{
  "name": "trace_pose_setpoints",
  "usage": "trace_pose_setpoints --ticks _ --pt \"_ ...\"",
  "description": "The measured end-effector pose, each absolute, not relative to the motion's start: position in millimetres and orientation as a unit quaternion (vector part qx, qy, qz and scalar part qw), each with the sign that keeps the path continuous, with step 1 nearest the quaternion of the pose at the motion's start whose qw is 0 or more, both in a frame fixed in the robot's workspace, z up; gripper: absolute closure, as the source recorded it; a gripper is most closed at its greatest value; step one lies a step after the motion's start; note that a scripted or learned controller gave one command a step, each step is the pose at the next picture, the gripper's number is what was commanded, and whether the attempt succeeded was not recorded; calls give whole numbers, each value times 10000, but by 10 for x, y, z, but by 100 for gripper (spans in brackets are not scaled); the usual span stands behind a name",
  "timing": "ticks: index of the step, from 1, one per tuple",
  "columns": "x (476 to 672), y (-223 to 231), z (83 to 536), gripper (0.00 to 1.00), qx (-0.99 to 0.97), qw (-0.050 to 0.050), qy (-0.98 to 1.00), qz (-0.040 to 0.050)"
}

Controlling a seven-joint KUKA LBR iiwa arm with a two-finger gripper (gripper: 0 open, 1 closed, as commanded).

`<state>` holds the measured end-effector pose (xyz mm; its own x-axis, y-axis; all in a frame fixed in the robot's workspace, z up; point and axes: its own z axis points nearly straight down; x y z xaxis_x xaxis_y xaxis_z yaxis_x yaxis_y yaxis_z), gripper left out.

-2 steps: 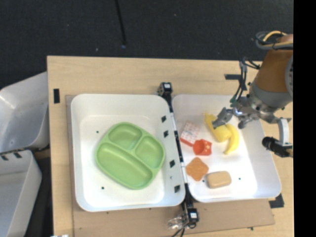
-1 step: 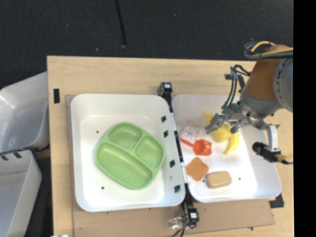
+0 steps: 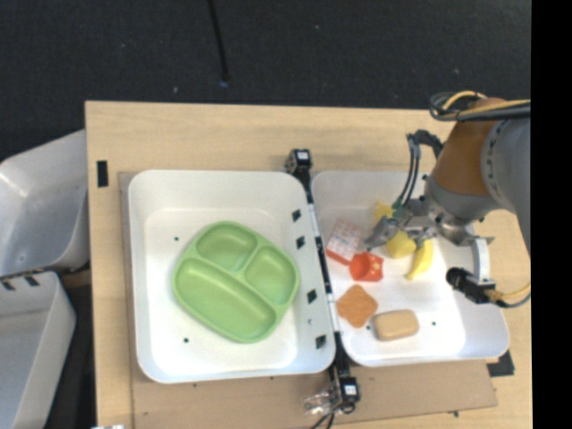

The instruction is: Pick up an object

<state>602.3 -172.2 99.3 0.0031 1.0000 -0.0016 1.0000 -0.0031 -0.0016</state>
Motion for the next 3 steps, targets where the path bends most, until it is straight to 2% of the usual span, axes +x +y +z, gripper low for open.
trace_pose_setpoints --ticks 1,3 --pt "6035 -1736 1126 100 7093 25 7049 5" --pt "5958 -1878 2310 100 7072 31 7070 11"
